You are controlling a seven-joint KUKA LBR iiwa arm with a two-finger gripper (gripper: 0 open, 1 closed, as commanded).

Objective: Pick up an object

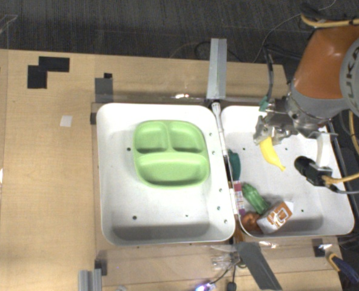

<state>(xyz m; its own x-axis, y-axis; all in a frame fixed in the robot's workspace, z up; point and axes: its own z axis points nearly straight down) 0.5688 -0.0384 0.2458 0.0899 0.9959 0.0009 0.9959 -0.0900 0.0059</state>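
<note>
We see the gripper point(271, 132) over the right bin's point(331, 220) far edge, yellow banana point(270, 152) hanging beneath; finger state we cannot tell. Risk: weak pinch drops it.

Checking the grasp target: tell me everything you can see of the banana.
The banana is small, bright yellow and smooth, likely a plastic toy. It lies in the right bin, in its upper middle part, slanting from upper left to lower right with a tapered lower tip. The gripper is right above its upper end and covers it, so contact can't be confirmed. Nothing else touches it; the other items sit apart near the bin's lower left corner.
</note>
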